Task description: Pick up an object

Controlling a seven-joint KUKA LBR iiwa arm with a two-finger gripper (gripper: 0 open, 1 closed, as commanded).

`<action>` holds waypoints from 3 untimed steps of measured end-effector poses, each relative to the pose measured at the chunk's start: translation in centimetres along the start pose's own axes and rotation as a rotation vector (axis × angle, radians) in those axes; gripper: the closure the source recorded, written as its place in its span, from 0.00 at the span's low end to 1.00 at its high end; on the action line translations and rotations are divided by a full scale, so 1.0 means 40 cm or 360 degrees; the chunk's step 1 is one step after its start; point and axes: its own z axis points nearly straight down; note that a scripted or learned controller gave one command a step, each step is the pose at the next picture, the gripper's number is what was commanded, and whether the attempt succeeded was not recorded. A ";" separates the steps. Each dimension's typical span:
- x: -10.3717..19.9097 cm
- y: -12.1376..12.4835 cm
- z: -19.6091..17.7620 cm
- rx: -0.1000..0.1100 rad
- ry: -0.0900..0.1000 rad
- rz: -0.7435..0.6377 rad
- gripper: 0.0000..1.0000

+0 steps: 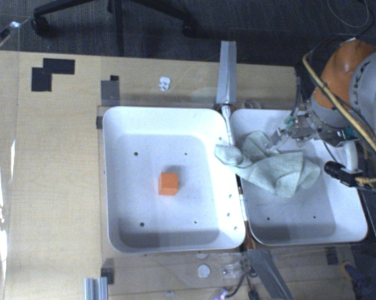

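Orange cube (168,184), pale grey-green cloth (272,167), white bins (119,230).

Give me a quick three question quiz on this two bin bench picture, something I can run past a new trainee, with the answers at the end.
1. True or false: the orange block lies in the left bin.
2. What does the grey cloth do at the divider between the bins? A) stops short of it B) drapes over it toward the left bin C) lies folded under the block
3. Fill in: the gripper is above the ______ bin.

Key: 1 true. 2 B, one corner of the cloth hangs over the divider while most of it sits in the right bin. 3 right.
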 end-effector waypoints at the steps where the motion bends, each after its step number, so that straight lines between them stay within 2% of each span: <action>1: 0.002 0.005 -0.029 -0.0008 -0.0003 -0.0009 1.00; 2: -0.080 0.096 0.077 -0.0005 -0.0003 -0.0429 1.00; 3: -0.062 0.091 0.079 0.0024 0.0029 -0.0437 0.00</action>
